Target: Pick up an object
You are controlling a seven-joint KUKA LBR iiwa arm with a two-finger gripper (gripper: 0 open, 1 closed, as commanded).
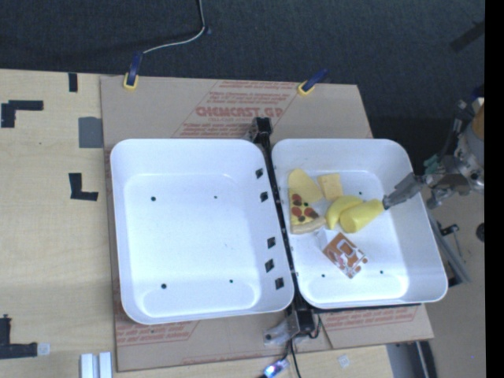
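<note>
Right shallow white plastic bin [409, 286] at frame centre-right, yellow plastic lemon-like toy [354, 213] in its middle beside pizza-slice toy [302, 205], brown-white patterned block [345, 255] below, grey arm's jaws [391, 200] touching the yellow toy, open-or-closed state unclear.

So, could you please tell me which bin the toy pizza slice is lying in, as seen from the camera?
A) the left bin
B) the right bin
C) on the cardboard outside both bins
B: the pizza slice lies inside the right bin, near its left wall, beside the yellow piece and the small patterned block.
</note>
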